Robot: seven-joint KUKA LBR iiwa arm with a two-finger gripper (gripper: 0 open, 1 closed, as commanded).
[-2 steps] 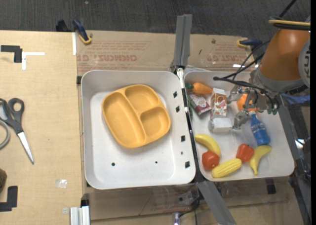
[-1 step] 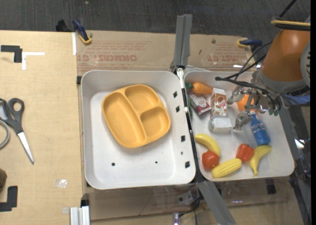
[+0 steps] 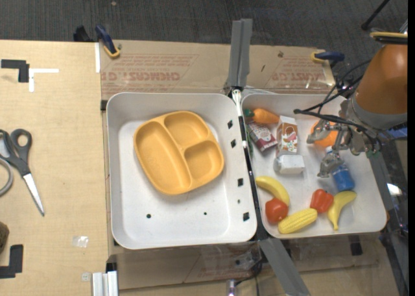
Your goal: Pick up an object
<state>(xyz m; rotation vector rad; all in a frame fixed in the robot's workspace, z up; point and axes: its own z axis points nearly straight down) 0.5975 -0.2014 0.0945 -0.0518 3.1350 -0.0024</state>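
Note:
The right bin (image 3: pixel 379 222) holds several toy foods: a carrot (image 3: pixel 264 116), a dark red snack packet (image 3: pixel 261 137), a white carton (image 3: pixel 288 137), a pale block (image 3: pixel 290 165), two bananas (image 3: pixel 273 187) (image 3: pixel 341 207), a tomato (image 3: pixel 275 209), a corn cob (image 3: pixel 297 221), a red pepper (image 3: pixel 320 200), a blue piece (image 3: pixel 343 178) and an orange piece (image 3: pixel 323 135). My gripper (image 3: pixel 328 161) hangs low over the bin's right side, just above and left of the blue piece and below the orange piece. The wrist hides part of the orange piece.
The left bin (image 3: pixel 123 223) carries a yellow divided plate (image 3: pixel 179 152). Scissors (image 3: pixel 23 165) lie on the wooden bench at far left. The arm's orange band (image 3: pixel 384 80) rises above the right bin's far right corner, with cables beside it.

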